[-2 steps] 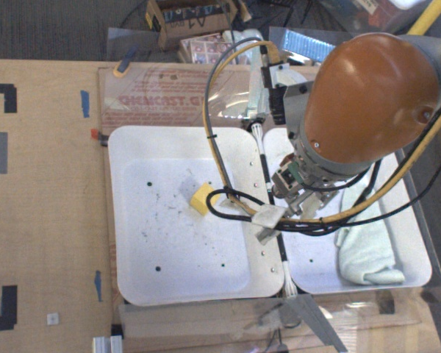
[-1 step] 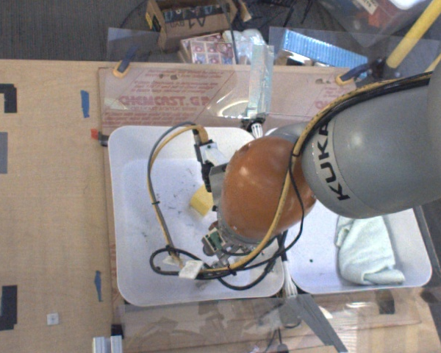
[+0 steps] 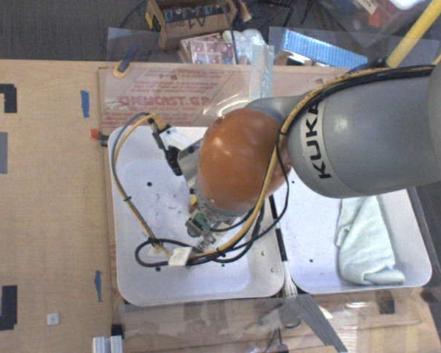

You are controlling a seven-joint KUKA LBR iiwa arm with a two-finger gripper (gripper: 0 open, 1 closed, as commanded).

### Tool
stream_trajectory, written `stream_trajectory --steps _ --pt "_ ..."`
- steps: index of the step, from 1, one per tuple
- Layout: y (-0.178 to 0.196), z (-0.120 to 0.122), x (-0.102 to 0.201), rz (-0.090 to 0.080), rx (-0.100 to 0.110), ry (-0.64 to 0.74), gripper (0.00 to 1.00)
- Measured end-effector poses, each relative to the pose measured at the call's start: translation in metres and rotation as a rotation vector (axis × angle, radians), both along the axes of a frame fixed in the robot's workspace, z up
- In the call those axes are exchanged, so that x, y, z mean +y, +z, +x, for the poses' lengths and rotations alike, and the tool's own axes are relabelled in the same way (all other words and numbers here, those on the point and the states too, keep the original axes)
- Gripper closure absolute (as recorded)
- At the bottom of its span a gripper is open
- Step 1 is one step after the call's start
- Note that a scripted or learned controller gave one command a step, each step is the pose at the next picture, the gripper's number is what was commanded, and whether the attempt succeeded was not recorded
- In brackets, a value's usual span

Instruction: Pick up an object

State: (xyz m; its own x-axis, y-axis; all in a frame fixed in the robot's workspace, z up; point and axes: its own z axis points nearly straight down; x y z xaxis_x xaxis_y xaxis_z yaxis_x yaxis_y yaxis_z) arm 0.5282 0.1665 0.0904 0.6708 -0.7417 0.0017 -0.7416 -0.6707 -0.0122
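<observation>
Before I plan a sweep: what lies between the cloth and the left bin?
Bare floor of the right bin, then the meeting rims, in camera view.

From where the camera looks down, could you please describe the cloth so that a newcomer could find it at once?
Start at the two shallow white bins; take the right bin, partly under the grey arm. Along its right side lies the cloth, a soft, pale mint-green towel, crumpled lengthwise. It is the one loose, fabric thing in that bin, unlike the hard white plastic around it.
</observation>
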Motion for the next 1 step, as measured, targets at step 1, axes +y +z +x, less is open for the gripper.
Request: stream_trajectory --steps 1 --pt "0.0011 -0.0345 -0.0491 0.007 -0.005 -0.298 0.0"
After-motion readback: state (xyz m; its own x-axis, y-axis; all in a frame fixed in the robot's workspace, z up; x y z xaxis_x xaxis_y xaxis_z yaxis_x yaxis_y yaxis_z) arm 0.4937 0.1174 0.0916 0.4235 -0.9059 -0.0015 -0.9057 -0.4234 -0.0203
